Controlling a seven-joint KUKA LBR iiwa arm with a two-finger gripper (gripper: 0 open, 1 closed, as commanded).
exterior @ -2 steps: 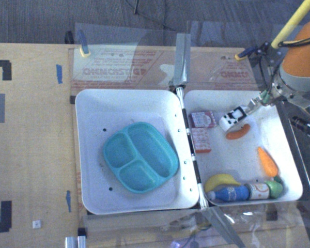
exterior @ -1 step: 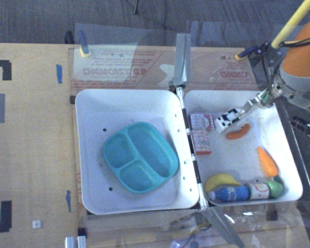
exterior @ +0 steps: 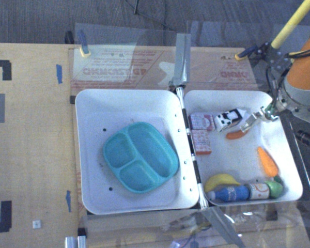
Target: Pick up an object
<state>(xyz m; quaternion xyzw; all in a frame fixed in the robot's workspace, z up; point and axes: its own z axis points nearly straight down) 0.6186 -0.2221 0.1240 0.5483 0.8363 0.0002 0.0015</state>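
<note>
Nothing lifted yet. My end effector (exterior: 254, 119) is low near the right bin's (exterior: 232, 159) far right corner; can't tell if it's spread or closed. The small orange piece (exterior: 236, 135) lies just beside it on the bin floor.

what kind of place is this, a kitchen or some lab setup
Most likely a robot lab, not a kitchen. Two white bins sit side by side on a bench with tape marks. An arm's gripper reaches over toy-like items, such as an orange carrot, while a teal divided plate lies alone.
</note>
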